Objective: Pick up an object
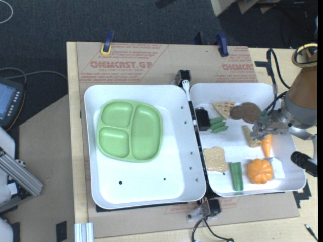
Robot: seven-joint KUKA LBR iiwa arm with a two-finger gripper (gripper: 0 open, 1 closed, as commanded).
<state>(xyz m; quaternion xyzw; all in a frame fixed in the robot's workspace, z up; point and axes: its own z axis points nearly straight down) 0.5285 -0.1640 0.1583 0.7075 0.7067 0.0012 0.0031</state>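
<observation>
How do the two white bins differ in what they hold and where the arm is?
The left bin holds one green divided plate; the right bin holds many small toy foods, such as a pumpkin and bread slice. The pincer is over the right bin, not the left. Both are shallow and white.

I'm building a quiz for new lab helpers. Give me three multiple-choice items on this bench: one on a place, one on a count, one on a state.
1. Where does the green divided plate lie?
A. left bin
B. right bin
C. on the floor

2. How many compartments does it have?
A. two
B. three
C. five

3. How does the gripper stand?
A. parked over the left bin
B. low in the right bin by the carrot
C. off the bench

Answers: 1 A, the plate sits in the left bin. 2 B, ridges split it into three wells. 3 B, it is down just above the carrot.
</observation>
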